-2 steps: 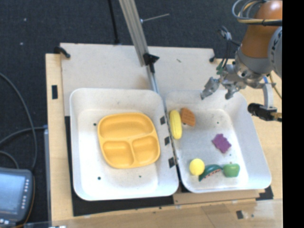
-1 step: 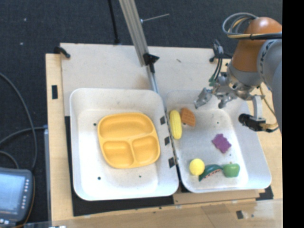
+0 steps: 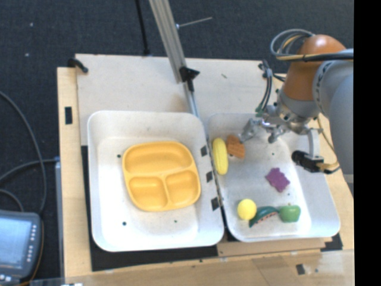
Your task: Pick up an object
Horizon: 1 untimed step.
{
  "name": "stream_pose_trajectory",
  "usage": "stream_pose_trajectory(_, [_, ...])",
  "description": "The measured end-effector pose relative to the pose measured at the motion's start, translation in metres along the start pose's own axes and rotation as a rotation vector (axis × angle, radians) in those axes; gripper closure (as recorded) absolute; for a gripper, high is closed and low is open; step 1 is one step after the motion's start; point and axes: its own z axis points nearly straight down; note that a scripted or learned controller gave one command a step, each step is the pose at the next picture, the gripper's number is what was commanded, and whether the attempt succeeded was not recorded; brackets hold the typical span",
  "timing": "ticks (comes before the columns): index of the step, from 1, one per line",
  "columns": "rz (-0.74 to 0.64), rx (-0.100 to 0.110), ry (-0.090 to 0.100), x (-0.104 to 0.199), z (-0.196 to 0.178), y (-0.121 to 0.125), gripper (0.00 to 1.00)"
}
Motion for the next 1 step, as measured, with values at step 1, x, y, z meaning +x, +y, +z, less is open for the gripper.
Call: stream_pose_trajectory(1, [0.001,-0.006,0.000,-0.0008,-0.0142,0.0014,1.00])
